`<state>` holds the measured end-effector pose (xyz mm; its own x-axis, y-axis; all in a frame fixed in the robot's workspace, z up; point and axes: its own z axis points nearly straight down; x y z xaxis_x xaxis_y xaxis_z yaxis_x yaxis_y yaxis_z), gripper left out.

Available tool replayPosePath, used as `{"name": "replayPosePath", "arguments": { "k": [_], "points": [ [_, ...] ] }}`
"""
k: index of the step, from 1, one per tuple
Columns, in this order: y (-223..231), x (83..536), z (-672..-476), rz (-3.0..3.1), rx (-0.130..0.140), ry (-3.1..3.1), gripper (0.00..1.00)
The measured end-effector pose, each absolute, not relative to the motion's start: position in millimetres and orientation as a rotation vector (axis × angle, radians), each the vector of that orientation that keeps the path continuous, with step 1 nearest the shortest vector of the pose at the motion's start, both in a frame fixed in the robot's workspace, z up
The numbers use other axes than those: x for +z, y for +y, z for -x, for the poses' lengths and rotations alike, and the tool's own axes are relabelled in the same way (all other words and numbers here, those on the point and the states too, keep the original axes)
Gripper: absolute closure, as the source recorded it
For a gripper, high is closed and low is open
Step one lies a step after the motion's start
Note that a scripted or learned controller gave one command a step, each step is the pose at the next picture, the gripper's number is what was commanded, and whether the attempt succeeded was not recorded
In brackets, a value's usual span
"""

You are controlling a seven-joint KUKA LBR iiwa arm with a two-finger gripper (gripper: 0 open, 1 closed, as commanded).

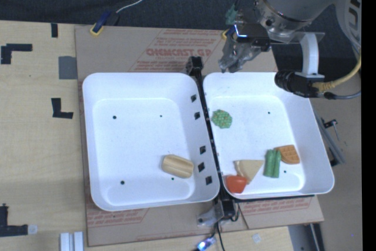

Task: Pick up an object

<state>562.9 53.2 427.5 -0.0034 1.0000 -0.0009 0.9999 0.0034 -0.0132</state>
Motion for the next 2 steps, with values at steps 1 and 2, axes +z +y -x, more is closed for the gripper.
{"name": "replayPosePath", "arguments": {
  "k": [1,2],
  "points": [
    [-13.2,496.6,-533.6,2.231,-0.006,-2.220,1.00],
    [-102.2,537.5,-528.3,2.235,-0.001,-2.216,1.00]
  ]
}}
